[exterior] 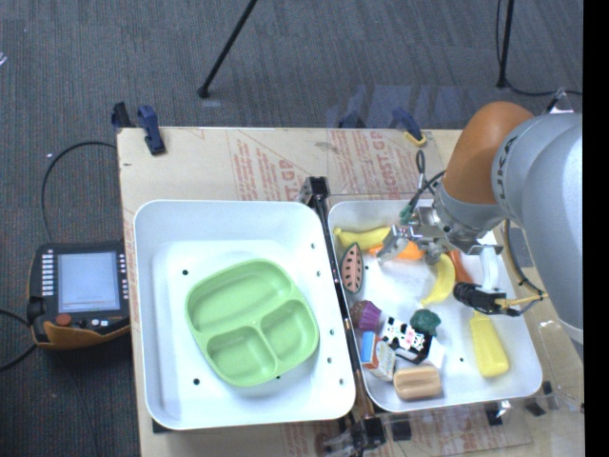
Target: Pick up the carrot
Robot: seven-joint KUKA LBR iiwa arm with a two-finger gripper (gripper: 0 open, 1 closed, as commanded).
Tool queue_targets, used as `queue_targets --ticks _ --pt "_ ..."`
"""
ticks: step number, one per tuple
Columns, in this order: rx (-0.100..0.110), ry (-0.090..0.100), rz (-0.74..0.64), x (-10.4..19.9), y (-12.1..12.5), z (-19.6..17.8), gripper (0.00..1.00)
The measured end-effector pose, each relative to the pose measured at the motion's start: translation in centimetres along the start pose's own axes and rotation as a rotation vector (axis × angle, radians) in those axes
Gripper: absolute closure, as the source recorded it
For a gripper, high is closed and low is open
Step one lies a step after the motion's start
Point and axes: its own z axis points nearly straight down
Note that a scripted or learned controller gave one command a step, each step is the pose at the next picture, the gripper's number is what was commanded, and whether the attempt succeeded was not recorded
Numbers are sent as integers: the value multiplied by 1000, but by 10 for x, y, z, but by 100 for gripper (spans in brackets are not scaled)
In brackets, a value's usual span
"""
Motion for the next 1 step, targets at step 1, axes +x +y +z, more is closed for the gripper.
queue_targets --ticks 1 --pt "3 2 -2 1 0 -9 100"
